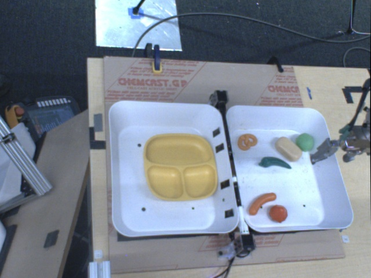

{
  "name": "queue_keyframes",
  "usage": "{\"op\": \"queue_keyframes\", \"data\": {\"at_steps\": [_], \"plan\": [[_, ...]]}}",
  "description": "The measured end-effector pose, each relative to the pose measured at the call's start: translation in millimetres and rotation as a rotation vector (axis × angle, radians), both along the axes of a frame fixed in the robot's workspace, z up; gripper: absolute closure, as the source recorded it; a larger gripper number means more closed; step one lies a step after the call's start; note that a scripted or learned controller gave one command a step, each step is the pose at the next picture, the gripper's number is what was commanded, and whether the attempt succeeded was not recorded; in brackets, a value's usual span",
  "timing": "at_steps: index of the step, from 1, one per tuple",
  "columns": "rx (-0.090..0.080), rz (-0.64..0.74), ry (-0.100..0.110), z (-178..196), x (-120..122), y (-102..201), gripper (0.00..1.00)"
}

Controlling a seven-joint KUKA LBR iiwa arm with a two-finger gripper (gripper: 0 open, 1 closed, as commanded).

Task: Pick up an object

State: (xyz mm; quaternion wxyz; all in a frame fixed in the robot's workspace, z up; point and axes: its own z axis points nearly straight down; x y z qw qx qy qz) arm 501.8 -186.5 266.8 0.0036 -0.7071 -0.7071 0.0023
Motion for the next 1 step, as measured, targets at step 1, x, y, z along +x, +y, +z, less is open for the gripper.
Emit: {"op": "queue_keyframes", "data": {"at_steps": [1], "plan": [[-0.003,0.004,-0.010,5.2,2.2,0.6,0.00]]}}
